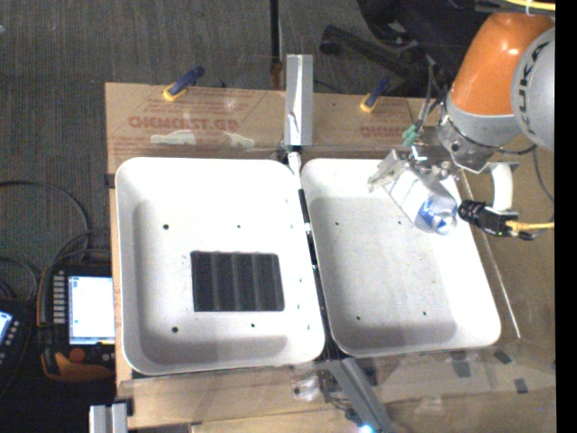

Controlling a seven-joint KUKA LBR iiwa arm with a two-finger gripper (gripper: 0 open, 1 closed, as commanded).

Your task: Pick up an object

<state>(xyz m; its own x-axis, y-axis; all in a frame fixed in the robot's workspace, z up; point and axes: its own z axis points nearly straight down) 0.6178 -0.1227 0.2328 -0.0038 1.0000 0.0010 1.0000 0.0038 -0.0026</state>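
— While the arm (505,70) reaches in from the right, where is the thing it should pick up?

— A small blue and white object (436,215), maybe a crushed can or a wrapper, is at the far right part of the right bin (406,332). It is just under the gripper (410,177), touching or almost touching it. I cannot read any print on the object; it is too small and blurred.

— Does the gripper hold it?

— I cannot tell. The pale fingers are blurred and tangled with the object, so whether they are spread or closed is not clear.

— What writing can you read?

— On the brown board (189,120) behind the bins there are red letters, something like "CHEMCAST GP", faint. On the orange band of the arm some dark letters show at the edge, cut off.

— And how many of each thing?

— Two white bins, side by side. In the left bin (144,197) lies one dark ribbed tray (237,280). Two clamps with blue and yellow handles, one (183,82) on the left and one (374,96) on the right, sit on the far edge of the board. One metal post (298,102) stands between the bins at the back. One device with a lit screen (86,309) lies on the floor at the left.
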